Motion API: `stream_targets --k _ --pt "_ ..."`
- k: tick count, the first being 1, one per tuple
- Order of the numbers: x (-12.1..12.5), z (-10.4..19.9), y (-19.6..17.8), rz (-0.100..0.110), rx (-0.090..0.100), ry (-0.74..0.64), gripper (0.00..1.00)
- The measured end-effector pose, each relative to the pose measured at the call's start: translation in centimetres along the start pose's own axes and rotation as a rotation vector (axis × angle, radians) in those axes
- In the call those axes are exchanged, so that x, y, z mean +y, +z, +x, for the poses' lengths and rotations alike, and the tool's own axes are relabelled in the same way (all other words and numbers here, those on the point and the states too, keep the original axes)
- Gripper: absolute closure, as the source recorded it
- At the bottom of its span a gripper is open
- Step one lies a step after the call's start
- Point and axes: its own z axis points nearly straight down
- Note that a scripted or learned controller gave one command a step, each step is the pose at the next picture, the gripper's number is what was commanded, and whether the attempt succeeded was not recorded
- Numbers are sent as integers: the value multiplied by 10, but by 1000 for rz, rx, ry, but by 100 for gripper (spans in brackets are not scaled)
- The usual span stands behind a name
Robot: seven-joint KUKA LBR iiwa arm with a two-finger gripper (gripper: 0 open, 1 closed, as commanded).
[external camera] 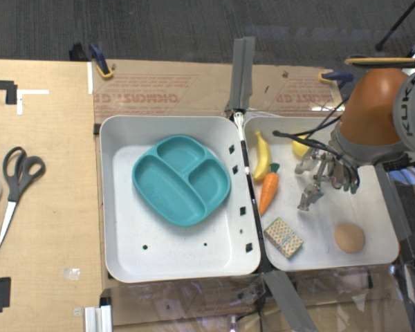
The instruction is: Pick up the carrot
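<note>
An orange carrot (268, 191) with a green top lies in the right bin (373, 254), close to its left wall and just below a yellow banana (262, 155). My gripper (310, 185) hangs over the middle of the right bin, a short way to the right of the carrot and apart from it. Nothing shows between its fingers, which point down toward the bin floor.
A patterned sponge block (283, 237) lies below the carrot and a tan egg-shaped piece (348, 238) sits at the bin's lower right. A yellow item (302, 146) is partly hidden behind the wrist. The left bin (124, 254) holds a teal divided plate (182, 180). Scissors (15, 185) lie on the bench at far left.
</note>
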Motion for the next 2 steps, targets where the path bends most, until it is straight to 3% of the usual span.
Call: stream_targets --k 1,2 --pt "1 -2 -10 1 -5 -3 100" --pt "98 39 -100 0 1 147 100"
